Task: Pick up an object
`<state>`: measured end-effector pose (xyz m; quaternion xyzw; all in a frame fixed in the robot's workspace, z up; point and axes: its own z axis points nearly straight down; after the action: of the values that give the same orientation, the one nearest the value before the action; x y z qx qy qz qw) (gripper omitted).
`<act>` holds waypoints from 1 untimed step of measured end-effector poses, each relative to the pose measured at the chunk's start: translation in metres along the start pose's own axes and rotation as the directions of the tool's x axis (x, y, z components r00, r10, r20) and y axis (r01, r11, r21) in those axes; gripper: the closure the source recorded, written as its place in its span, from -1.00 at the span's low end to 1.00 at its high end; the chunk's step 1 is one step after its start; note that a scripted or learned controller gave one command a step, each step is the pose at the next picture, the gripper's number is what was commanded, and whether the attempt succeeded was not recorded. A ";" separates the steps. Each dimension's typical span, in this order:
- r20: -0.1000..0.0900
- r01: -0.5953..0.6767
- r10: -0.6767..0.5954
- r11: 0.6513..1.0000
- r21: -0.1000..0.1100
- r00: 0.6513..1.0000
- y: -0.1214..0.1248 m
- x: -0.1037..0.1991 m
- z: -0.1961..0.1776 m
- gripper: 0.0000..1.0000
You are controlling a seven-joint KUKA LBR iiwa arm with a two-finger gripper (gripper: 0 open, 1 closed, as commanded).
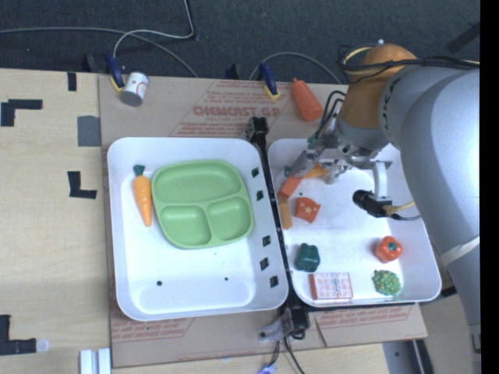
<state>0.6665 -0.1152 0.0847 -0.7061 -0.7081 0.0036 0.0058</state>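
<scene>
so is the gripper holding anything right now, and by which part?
Cannot be told. The gripper is low in the right bin, close beside an orange piece near the divider, but no object shows between its tips.

Two white bins (125, 287), one green tray (204, 202), perhaps eight toy foods (143, 195)

"CHEMCAST GP" in red print on the brown board (226, 109) behind the bins.
</scene>
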 end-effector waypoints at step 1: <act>-0.003 0.002 -0.002 1.000 0.001 1.000 0.000 -0.002 0.000 -1.00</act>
<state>0.6667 -0.1174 0.0846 -0.7055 -0.7087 0.0030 0.0069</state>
